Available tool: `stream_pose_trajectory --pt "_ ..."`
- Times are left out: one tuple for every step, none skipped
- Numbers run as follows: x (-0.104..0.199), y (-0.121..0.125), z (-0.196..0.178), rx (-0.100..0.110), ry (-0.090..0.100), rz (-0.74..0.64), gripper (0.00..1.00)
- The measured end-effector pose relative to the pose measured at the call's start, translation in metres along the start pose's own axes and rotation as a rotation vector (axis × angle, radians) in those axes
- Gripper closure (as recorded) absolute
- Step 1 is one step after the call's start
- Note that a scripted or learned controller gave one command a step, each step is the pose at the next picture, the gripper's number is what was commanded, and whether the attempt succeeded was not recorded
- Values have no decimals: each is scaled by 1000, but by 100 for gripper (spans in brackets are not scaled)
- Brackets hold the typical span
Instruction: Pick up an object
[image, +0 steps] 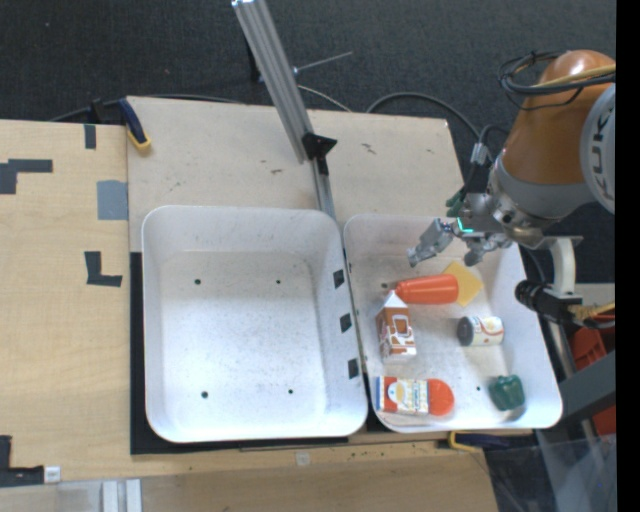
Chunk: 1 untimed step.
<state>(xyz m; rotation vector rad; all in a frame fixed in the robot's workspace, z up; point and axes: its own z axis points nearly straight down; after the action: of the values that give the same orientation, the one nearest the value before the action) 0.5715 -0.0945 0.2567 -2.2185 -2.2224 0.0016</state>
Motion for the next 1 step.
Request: stream_pose_trajectory --pt "6 -8 49 5 0 1 0"
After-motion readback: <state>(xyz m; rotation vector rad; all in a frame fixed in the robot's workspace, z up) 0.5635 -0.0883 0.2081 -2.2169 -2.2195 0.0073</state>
